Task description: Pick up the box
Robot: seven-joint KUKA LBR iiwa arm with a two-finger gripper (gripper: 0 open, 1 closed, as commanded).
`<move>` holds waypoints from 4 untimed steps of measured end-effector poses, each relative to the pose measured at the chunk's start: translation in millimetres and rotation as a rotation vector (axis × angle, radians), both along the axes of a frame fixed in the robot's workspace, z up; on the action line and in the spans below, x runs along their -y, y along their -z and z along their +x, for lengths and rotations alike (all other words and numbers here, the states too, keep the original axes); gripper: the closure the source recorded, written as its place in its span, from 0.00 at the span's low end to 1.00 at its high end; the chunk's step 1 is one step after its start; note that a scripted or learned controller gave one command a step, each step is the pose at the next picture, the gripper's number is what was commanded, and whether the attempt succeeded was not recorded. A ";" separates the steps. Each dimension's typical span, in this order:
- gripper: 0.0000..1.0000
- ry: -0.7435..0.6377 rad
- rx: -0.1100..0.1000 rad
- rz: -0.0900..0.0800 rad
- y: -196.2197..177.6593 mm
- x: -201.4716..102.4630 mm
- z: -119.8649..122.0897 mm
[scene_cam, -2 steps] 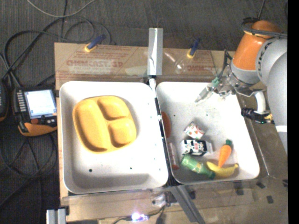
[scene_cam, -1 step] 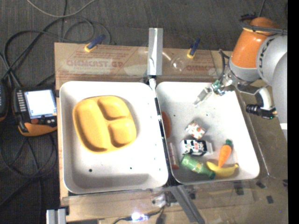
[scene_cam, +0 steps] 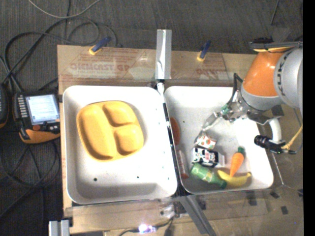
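- the box [scene_cam: 205,142] lies in the right bin [scene_cam: 189,98], mid-floor toward its front edge, touching the cow-print carton [scene_cam: 205,156]
- your gripper [scene_cam: 212,120] hovers just behind it, fingers spread, holding nothing
- straddle the box alone, away from the carton

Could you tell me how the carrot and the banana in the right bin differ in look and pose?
The carrot is orange with a green top; the banana is plain yellow. The carrot is straight and tapered and stands nearly along the bin's depth; the banana is curved and lies crosswise, nearer the front wall. Both lie in the right bin, touching, below the gripper.
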State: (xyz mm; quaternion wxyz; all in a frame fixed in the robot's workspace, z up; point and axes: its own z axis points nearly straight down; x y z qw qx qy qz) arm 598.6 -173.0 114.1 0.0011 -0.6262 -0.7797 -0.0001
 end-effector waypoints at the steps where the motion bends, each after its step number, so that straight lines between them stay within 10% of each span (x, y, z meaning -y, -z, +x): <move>1: 0.00 0.095 -0.001 0.000 8.1 -37.5 -48.8; 2: 0.00 0.299 0.027 -0.006 22.0 -66.9 -107.9; 3: 0.00 0.305 0.017 -0.003 23.2 -20.5 -47.9; 4: 0.00 0.317 0.021 -0.008 22.7 -31.1 -65.4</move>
